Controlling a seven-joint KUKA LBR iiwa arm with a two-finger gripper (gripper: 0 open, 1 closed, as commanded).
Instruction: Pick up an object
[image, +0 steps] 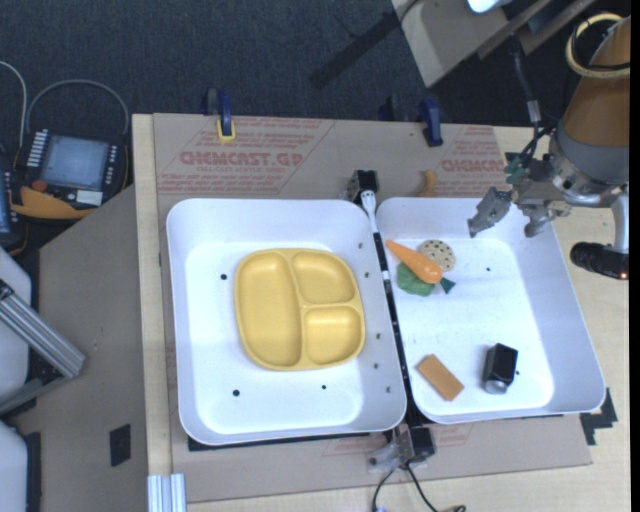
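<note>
In the right bin (560, 300) lie an orange toy carrot (415, 261) with a green leafy top (418, 283), a speckled beige cookie (437, 254), a tan wafer-like block (439, 377) and a small black object (499, 367). My gripper (511, 217) hangs above the bin's far right part, open, its two fingers spread with nothing between them. It sits to the right of the cookie and carrot, apart from them.
The left bin (190, 300) holds a yellow three-compartment plate (299, 307). A black divider strip (381, 280) runs between the bins. Blue clamps (225, 117) hold the cardboard backing at the far edge. A pendant with a screen (70, 165) lies far left.
</note>
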